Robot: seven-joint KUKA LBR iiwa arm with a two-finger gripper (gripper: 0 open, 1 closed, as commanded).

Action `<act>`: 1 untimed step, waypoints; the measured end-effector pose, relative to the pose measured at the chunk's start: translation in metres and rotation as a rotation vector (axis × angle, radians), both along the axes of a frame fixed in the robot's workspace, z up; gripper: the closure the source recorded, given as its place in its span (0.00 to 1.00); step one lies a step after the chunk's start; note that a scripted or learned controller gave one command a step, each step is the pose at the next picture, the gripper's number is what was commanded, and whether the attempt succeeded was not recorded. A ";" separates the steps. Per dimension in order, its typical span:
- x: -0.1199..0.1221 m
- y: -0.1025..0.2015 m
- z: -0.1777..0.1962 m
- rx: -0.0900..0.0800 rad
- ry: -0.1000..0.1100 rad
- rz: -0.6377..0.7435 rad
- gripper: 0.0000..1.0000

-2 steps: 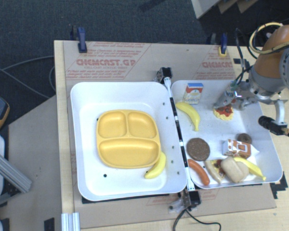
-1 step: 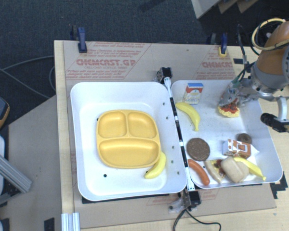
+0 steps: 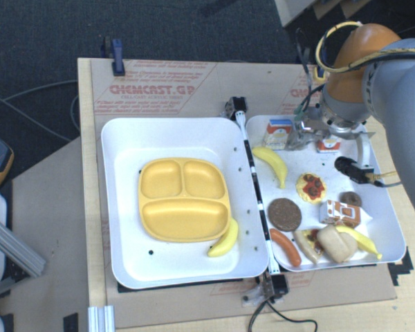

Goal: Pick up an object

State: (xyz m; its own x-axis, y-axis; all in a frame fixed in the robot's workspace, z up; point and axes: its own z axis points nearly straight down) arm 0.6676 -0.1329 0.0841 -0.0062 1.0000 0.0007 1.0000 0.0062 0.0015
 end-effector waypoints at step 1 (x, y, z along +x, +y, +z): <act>-0.001 -0.004 0.001 -0.001 0.000 -0.005 0.00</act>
State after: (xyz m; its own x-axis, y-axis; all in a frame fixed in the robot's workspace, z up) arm 0.6669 -0.1373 0.0850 -0.0014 1.0000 -0.0007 1.0000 0.0014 0.0018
